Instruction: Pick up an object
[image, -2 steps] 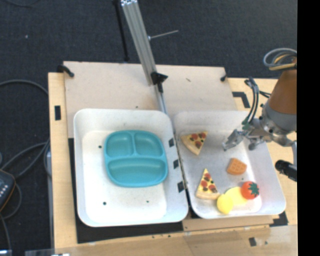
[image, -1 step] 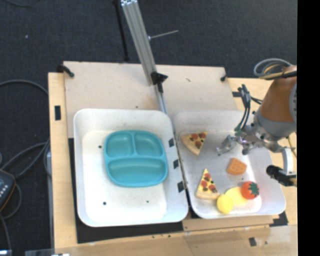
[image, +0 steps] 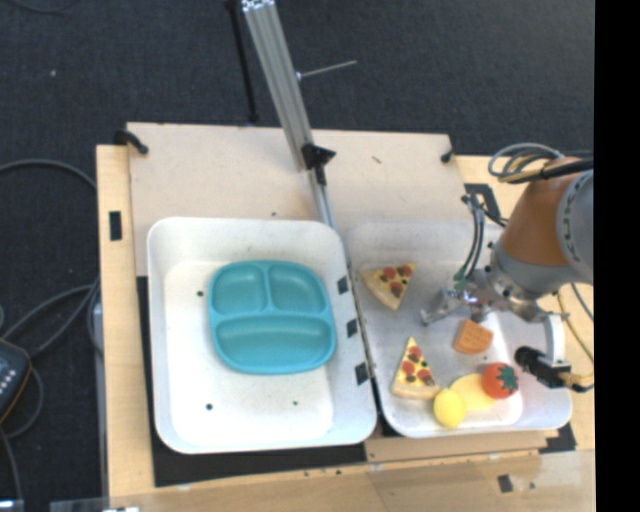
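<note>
1. Nearest the camera, in the right bin (image: 400, 425), sat one yellow lemon (image: 449, 408) and one red tomato (image: 499, 380).
2. Further back: two pizza slices (image: 414, 369), one orange piece (image: 472, 337).
3. The gripper (image: 462, 303) hovered just above that orange piece; whether its pincer was wide or narrow, I could not tell. Nothing lifted, so the pick looked undone.
4. One teal plate (image: 270, 318) lay in the left bin.

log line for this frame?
gripper: low in right bin | beside orange piece | nothing seen held | tray: left bin
</note>
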